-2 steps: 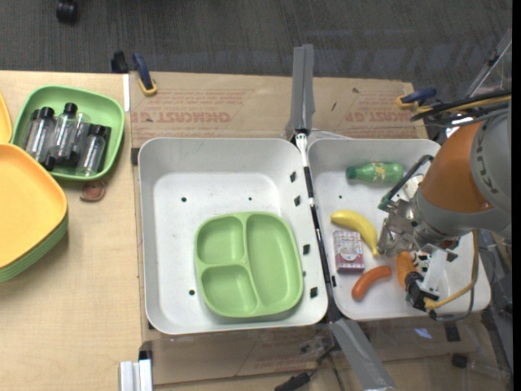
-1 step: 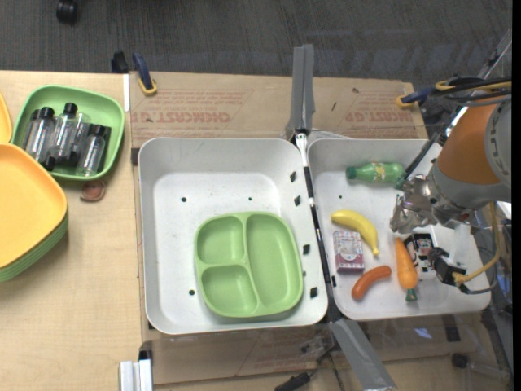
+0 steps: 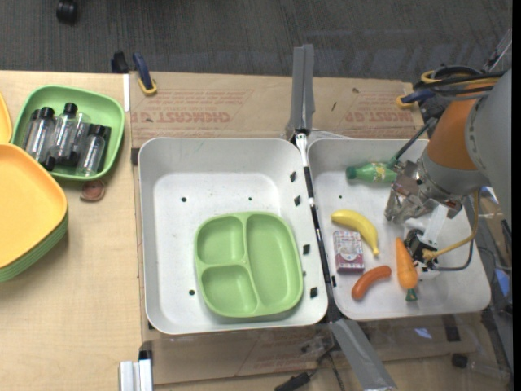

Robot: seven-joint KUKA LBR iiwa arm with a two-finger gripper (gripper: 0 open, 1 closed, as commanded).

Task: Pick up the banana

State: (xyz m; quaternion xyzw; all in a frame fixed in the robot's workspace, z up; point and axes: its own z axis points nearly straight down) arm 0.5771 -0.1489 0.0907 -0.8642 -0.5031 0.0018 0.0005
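The yellow banana [image 3: 359,227] lies in the right bin [image 3: 456,300], near its left-centre, curving down to the right. My gripper [image 3: 398,208] hangs over the same bin, a short way to the right of the banana and slightly above it in the view. It is not touching the banana. The grey arm with its orange band [image 3: 453,141] comes in from the right behind the gripper.
Around the banana in the right bin lie a green bottle [image 3: 373,172], a pink box [image 3: 348,250], a red sausage [image 3: 371,281] and a carrot [image 3: 406,265]. The left bin [image 3: 163,218] holds a green divided plate [image 3: 248,265]. A green tray of vials [image 3: 69,133] and yellow plates [image 3: 28,214] sit at far left.
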